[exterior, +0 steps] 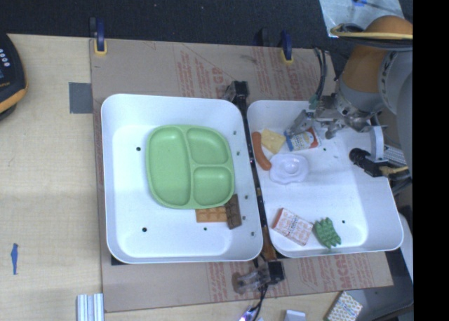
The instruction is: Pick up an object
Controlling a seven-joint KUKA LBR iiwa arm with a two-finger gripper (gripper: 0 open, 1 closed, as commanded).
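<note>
My gripper [312, 122] hangs over the far right corner of the right bin [347, 190], on the grey arm that comes in from the right. Just below it lies a small blue and red packet [302, 141]. Beside that are a yellow wedge [272, 141], an orange sausage [261, 151] and a clear plastic cup [290, 169]. At the bin's near side lie a red and white packet [291, 226] and a green knobbly toy [326, 232]. Nothing is visibly held.
The left bin [126, 193] holds a green divided plate [189, 165], with an orange cracker [210, 215] and a brown block [233, 211] at its near edge. A black part [368, 162] juts over the right bin's right rim. Clamps grip the bins' shared edge.
</note>
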